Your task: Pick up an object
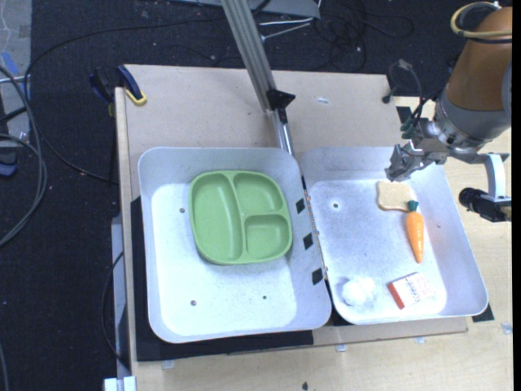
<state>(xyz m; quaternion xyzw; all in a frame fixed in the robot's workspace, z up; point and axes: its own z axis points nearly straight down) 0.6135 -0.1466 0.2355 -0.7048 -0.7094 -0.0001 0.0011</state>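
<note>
Overhead slanted view of a wooden bench carrying two shallow white bins side by side. The left bin contains a green divided plate with three compartments, lying flat near the bin's middle. The right bin contains four items: a pale tan slice resembling bread near the far edge; a toy carrot with a green top, lying lengthwise just beside and below the slice; a small red-and-white box near the front right corner; and a white crumpled ball at the front, well left of the box.

The grey arm with its orange band enters from the right, its wrist over the far right rim of the right bin. The pincer hangs just above the far edge of the bread slice; whether it touches the slice cannot be told, and the spread of the pincer is likewise not discernible from this angle. Nothing is visibly held. A metal pole crosses the bench diagonally toward the gap between the bins.
</note>
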